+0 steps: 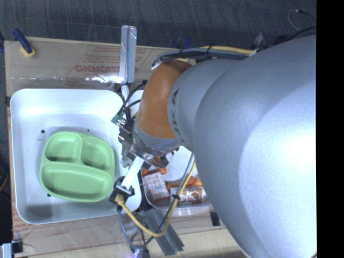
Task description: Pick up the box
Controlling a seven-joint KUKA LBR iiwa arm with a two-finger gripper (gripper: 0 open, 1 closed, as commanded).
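1. We look down on a brown tabletop [97, 63] with dark carpet beyond it. It carries two white bins set side by side.
2. The left bin [64, 106] holds a green divided plate [78, 165] and nothing that bears on our task.
3. The grey arm [252, 144] covers most of the right bin [185, 157]. Its orange band sits over that bin's far-left corner, and the wrist points down and toward the near edge.
4. The gripper [152, 160] hangs low inside the right bin, close to the wall shared with the left bin. The wrist hides its working end, so we cannot tell whether it is open or closed, or whether it has hold of anything.
5. What we take for the box [156, 186] is a small orange-and-white pack on the right bin's floor. It lies just beside the gripper on the near side, almost under it.
6. Its long axis seems to run from far to near with a slight tilt. An orange wrapper [185, 195] lies crosswise just to its right, near enough to be touching it.
7. We judge that the coming move needs only a short shift toward the near edge, then a descent with the jaws across the box's narrow width, clear of the wrapper.
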